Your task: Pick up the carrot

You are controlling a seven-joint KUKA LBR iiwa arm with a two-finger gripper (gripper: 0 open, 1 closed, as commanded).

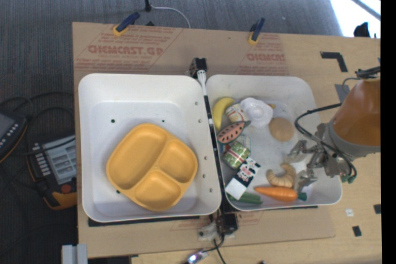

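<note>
The carrot (277, 193), orange with a green tip at its right end, lies flat along the front wall of the right bin (322, 195). My gripper (304, 163) hangs over the bin's right side, just above and to the right of the carrot, apart from it. Its metal fingers (298, 148) stand open with nothing between them. The orange wrist band (365, 114) rises behind it at the right edge.
A tan pastry-like piece (284, 175) sits right behind the carrot. The right bin also holds a banana (221, 109), a watermelon slice (231, 132), a green can (237, 154), a cow-print carton (246, 173), a tan round (281, 129). A yellow divided plate (153, 164) lies in the left bin (93, 133).
</note>
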